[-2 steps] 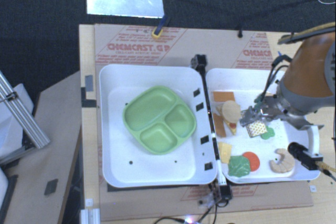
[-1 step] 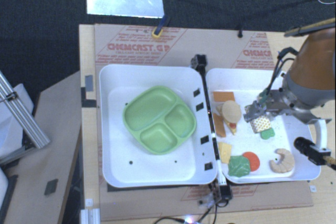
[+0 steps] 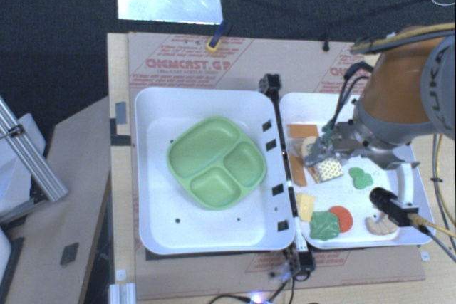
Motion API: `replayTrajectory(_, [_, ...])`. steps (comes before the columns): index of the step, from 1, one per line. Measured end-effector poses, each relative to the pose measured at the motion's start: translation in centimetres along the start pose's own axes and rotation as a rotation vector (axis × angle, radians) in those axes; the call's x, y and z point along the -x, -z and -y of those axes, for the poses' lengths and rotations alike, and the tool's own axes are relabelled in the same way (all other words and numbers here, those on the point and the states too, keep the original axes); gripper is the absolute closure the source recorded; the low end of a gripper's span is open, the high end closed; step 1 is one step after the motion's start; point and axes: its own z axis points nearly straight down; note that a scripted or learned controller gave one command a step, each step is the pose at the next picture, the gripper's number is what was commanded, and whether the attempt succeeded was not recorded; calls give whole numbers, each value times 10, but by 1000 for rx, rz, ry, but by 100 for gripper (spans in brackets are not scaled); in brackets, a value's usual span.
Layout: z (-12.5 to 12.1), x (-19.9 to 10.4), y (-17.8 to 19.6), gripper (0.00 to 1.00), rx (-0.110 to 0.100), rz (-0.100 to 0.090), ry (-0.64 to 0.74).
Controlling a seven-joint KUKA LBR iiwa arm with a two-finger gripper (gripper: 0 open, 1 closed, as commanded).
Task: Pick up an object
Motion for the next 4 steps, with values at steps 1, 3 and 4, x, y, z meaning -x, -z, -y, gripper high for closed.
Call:
replayTrajectory(1, [-14, -47, 7, 100, 1, 0, -4])
replayTrajectory(3, [-23, -139, 5, 100, 0, 1, -1])
replayTrajectory(4, [-17, -137, -10, 100, -1, 1, -6])
